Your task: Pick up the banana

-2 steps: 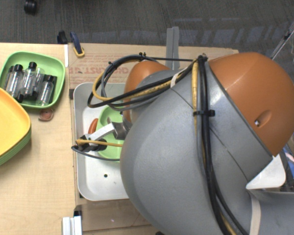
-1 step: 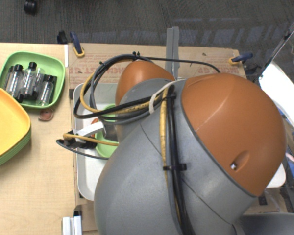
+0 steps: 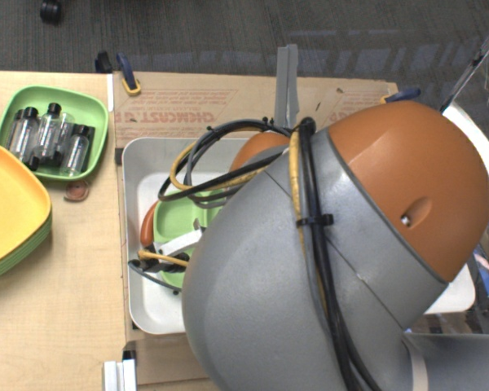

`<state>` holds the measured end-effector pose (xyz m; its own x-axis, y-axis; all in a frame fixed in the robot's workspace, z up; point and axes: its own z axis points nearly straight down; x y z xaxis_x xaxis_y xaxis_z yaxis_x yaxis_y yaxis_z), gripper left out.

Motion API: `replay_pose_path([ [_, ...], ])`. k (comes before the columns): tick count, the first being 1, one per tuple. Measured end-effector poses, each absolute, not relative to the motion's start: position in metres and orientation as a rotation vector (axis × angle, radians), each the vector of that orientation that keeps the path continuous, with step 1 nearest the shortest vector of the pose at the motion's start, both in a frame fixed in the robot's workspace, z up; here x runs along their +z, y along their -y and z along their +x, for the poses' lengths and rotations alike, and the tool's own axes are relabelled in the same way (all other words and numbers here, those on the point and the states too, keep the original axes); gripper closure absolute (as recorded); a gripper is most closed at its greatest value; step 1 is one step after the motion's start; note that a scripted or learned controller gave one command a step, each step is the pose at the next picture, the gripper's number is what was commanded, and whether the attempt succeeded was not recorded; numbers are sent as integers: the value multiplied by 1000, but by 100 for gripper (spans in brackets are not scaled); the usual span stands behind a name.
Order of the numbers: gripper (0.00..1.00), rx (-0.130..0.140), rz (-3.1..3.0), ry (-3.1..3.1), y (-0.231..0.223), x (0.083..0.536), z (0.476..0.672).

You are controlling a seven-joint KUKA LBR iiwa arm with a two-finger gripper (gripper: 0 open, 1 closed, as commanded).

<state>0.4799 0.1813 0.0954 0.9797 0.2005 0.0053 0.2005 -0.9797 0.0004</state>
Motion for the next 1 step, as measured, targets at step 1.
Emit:
replay_pose_path([
  [1, 100, 9, -3123, 362, -118, 91, 518],
])
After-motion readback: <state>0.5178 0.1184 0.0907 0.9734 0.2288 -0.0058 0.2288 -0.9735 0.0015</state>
